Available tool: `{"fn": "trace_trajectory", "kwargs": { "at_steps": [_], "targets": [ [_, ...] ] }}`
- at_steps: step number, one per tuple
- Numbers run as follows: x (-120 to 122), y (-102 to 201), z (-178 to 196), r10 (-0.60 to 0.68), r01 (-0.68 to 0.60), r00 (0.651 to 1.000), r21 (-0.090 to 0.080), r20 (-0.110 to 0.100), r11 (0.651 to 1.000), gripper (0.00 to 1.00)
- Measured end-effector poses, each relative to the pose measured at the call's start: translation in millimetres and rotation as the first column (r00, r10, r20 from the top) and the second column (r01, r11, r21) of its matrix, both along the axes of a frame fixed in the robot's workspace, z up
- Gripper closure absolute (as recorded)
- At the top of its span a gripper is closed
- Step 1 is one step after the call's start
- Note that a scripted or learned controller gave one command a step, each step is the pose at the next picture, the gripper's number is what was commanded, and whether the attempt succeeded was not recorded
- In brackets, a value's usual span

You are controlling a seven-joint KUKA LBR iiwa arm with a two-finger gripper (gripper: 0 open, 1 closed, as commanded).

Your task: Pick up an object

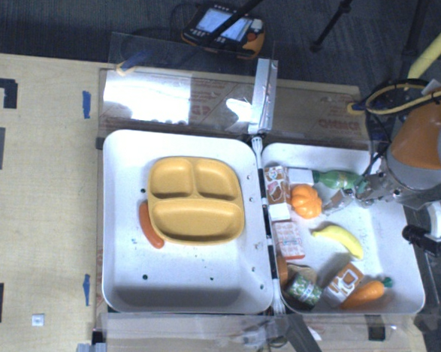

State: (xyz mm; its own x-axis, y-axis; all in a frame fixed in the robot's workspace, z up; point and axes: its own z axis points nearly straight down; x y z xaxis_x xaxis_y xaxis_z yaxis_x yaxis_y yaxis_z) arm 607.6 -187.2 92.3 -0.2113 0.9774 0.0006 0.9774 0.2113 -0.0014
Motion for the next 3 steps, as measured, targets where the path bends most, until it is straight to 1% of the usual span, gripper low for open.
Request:
{"fn": "trace_trajectory", "kwargs": {
  "at_steps": [1, 2, 3],
  "targets": [
    [-68.7, 36.8, -6.1, 0.003, -0.003, 1.0, 0.001, 0.003, 1.0, 0.0],
    [-127.2, 59.5, -5.6, -0.058, 0.058, 0.998, -0.001, 0.006, 0.998, 0.0],
    [-125.1, 58.2, 4.2, -0.062, 0.062, 0.998, -0.003, 0.013, 0.998, 1.0]
  ]
}}
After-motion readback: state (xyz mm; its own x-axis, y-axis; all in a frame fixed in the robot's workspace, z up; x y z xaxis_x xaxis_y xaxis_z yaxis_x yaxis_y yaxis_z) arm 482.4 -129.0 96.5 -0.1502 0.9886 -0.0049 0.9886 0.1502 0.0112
